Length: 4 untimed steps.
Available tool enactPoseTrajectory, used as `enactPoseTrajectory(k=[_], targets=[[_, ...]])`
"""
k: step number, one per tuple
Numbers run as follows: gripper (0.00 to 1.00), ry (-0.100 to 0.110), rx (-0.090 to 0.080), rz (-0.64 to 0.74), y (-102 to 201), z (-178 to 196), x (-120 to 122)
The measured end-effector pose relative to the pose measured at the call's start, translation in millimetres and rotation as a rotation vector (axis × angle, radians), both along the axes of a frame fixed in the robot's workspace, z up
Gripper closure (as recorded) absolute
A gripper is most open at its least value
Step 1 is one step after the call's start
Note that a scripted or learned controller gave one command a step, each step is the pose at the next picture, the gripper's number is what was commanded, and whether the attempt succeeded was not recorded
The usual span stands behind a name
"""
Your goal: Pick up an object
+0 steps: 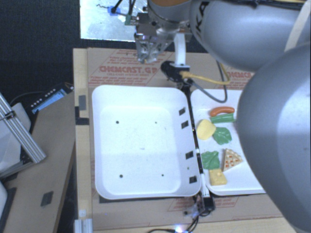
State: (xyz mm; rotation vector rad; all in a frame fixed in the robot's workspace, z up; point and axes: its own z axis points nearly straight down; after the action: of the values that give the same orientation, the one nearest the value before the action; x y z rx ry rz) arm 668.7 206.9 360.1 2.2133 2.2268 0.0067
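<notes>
While my arm swings in big and grey from the right, my gripper (pixel 147 50) is hanging out past the far edge of the left bin (pixel 104 130), over the brown cardboard (pixel 121 67) with the red print on it. Honestly can't tell how my jaws stand from this angle, it's all a blur of metal up there, and nothing shows between them.

All the stuff worth grabbing sits in the right bin (pixel 233 187), well apart from me. At the far end there's an orange-red hot dog (pixel 222 111) with a green bean-looking piece (pixel 222 119) just beside it on the near side. Next come a yellow lumpy thing (pixel 205 129) and a green leafy piece (pixel 222 136) touching each other. Nearer still: another green leaf (pixel 211 159), a pizza slice (pixel 232 158), and a yellow cheese-like block (pixel 217 177) closest to the near rim.

A black clip strip (pixel 192 130) runs along where the two bins meet.
</notes>
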Motion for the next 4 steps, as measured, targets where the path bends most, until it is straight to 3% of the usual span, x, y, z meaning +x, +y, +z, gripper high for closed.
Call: enactPoseTrajectory(k=[1, 4], targets=[[1.0, 0.0, 0.0, 0.0, 28.6, 18.8, 0.0], [1.0, 0.001, -0.001, 0.0, 27.6, 60.1, -0.3]])
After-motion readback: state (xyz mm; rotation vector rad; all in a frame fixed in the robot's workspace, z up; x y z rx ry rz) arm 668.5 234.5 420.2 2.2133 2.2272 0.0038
